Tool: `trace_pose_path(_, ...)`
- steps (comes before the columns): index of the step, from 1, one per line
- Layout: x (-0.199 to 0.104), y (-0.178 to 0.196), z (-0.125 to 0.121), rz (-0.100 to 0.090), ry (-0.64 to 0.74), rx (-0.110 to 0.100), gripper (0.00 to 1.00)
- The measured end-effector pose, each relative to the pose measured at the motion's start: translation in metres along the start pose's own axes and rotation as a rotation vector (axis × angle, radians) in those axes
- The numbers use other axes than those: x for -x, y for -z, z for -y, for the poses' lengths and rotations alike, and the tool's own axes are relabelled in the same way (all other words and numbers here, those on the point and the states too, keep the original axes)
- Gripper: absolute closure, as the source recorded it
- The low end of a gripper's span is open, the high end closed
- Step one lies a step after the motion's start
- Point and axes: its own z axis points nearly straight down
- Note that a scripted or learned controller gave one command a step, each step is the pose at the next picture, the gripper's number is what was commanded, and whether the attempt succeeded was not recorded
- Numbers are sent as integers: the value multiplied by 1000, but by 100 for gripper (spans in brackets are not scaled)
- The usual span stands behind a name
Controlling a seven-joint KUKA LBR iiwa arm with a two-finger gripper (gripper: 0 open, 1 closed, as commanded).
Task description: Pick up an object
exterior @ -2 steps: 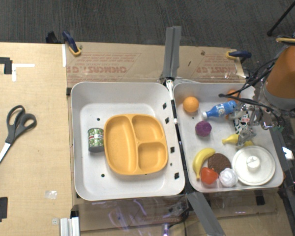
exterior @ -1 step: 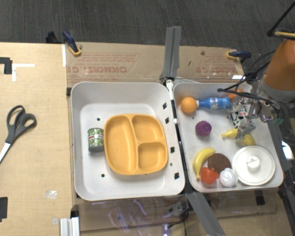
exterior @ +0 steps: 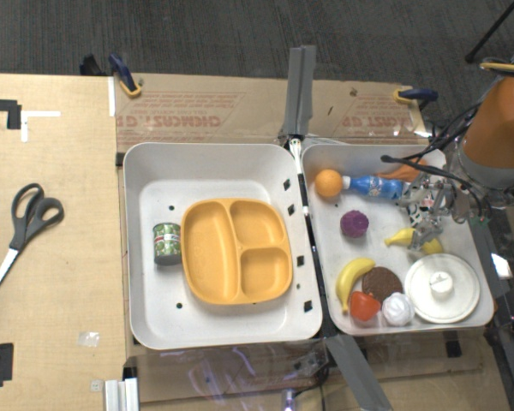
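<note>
Gripper (exterior: 428, 217) low in the right bin (exterior: 325, 229), over a small yellow piece (exterior: 400, 238); grip state: cannot tell. Cardboard (exterior: 188, 114) lettering unreadable.

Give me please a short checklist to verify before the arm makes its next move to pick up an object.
1. Claw is above the right bin: ok.
2. Object between its tips: cannot tell, the small yellow piece lies close beside it.
3. Targets within the bin, such as purple ball, orange ball and banana: ok.
4. Cables near the wrist may snag: cannot tell.
5. White lidded bowl crowds the descent: not ok.
</note>
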Motion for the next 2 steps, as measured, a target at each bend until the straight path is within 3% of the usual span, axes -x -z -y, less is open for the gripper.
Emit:
trace_pose_path(1, 45, -7, -4, -32, 105, 4, 0)
trace_pose_path(2, 25, 0, -3, 0, 76, 0, 0)
